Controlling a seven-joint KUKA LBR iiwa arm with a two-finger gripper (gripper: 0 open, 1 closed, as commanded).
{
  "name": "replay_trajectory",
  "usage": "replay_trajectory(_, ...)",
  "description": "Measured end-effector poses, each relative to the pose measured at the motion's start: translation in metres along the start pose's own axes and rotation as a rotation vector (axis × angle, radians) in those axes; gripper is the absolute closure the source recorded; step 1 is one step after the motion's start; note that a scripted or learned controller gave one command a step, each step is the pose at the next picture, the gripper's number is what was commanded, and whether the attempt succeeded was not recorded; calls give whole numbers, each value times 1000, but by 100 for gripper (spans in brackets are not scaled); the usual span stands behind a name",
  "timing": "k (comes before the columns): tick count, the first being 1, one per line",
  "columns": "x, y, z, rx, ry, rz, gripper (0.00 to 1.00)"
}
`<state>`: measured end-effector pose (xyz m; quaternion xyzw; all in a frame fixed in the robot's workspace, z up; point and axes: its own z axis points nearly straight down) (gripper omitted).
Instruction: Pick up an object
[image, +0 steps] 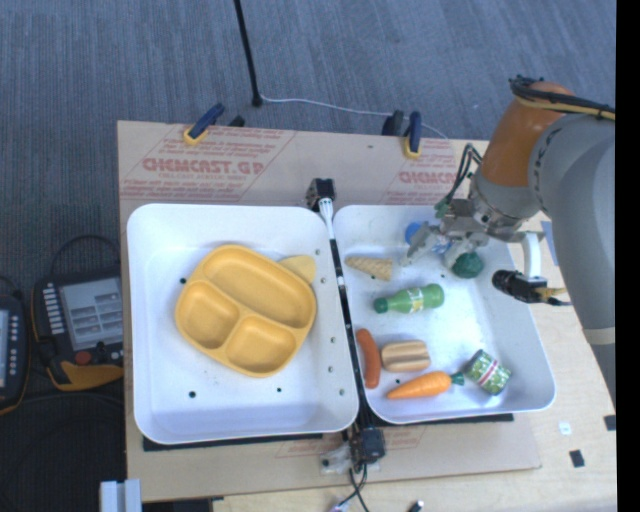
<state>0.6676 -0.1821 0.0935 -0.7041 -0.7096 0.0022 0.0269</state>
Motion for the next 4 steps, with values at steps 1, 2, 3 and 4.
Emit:
replay_trajectory(1,0,0,0,0,0,0,0)
replay_trajectory(2,-1,0,0,-1,2,0,0)
replay_trajectory(3,-1,0,0,-1,2,-1,0)
replay_trajectory(4,-1,0,0,-1,1,0,0)
